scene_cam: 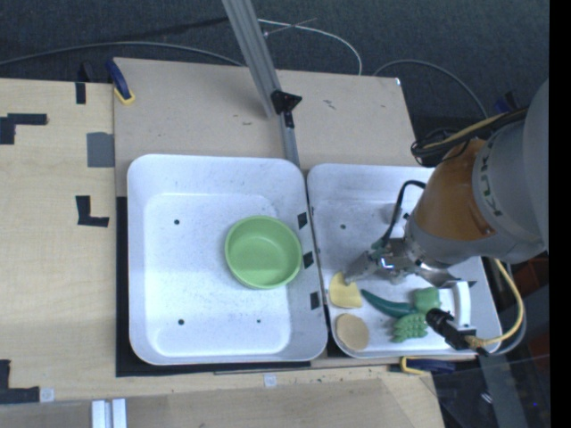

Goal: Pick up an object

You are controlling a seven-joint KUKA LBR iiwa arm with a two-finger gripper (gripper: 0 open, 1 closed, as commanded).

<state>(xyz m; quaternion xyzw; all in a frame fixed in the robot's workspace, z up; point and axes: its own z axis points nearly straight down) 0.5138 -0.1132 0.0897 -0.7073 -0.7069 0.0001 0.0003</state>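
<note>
While the gripper (385, 259) hangs over the right bin (357, 194), jaw state hard to tell, a yellow piece (343, 292) lies just below-left, the green bowl (262, 251) farther left.

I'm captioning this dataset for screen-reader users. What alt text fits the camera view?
A grey robot arm reaches into the right white bin, its gripper low above a yellow piece, a dark green pepper, a tan disc and a green bumpy toy. The left white bin holds a green bowl.

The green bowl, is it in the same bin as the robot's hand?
No. The green bowl sits in the left bin, while the gripper is over the right bin.
</note>
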